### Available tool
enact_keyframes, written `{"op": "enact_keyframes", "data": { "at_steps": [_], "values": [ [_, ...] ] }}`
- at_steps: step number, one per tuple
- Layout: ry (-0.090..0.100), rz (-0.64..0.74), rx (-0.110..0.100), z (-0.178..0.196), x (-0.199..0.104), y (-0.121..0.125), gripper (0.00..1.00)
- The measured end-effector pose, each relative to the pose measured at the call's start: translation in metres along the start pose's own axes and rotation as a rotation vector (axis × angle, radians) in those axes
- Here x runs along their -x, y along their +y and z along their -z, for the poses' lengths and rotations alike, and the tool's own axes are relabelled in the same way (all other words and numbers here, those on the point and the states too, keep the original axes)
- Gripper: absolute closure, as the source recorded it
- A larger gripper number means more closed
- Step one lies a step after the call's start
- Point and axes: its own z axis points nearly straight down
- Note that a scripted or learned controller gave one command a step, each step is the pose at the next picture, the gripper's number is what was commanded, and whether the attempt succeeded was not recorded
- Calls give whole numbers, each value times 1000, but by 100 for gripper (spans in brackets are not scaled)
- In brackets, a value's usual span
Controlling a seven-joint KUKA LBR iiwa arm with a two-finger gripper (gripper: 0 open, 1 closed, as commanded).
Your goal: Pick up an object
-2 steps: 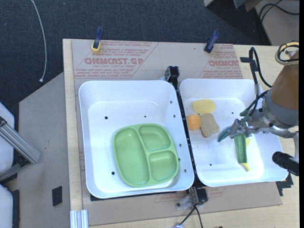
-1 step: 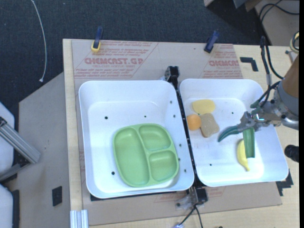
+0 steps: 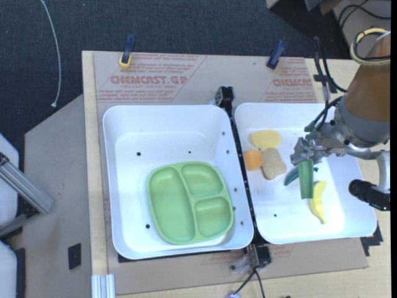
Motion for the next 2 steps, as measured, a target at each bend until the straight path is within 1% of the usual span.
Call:
{"op": "enact_keyframes", "data": {
  "at_steps": [1, 2],
  "values": [
    [1, 1, -1, -6, -48, 17, 100],
    [1, -3, -2, -19, -85, 44, 100]
  ]
}}
